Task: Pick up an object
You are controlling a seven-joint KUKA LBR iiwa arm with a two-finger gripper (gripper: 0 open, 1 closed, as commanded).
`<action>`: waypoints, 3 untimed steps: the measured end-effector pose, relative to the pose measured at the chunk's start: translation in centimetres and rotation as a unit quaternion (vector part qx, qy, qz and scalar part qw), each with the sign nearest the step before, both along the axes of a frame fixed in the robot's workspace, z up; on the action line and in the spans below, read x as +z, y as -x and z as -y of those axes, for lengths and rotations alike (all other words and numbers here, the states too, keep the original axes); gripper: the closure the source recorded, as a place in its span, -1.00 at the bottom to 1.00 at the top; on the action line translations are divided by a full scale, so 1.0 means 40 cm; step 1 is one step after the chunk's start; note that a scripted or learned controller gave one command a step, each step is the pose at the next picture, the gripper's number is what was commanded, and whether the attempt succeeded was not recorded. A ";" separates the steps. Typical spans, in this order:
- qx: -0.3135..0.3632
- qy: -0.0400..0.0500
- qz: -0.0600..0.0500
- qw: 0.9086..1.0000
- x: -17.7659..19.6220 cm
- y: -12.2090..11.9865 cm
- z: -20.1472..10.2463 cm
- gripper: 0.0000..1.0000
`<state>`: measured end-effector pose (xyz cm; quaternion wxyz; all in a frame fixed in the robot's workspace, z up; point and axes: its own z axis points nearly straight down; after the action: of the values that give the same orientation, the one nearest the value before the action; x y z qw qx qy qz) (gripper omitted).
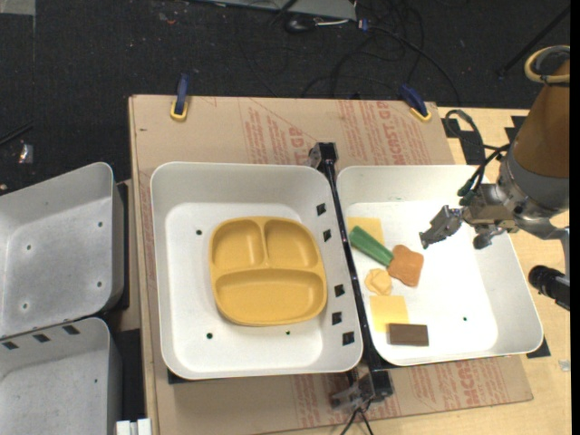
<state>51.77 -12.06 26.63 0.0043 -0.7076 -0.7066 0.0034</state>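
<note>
Claw [441,227] hovers over toy food in right bin [471,329].

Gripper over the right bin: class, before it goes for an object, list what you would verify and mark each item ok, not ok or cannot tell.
1. Gripper is above the right bin: ok.
2. Nothing is seen between its fingers: ok.
3. Fingers spread enough to grasp: cannot tell.
4. Targets in that bin, namely the green block, orange piece, and brown block: ok.
5. Orange piece is free of neighbours: not ok, it touches the green block.
6. Yellow divided tray lies in the left bin, out of the way: ok.
</note>
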 end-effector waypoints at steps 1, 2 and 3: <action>0.001 0.001 0.005 1.000 0.013 -0.005 -0.001 -1.00; 0.000 0.001 0.005 1.000 -0.138 -0.008 0.006 -1.00; 0.000 0.000 0.002 1.000 -0.278 0.019 -0.001 -1.00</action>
<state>51.01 -12.02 15.52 0.0027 -0.7078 -0.7064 0.0017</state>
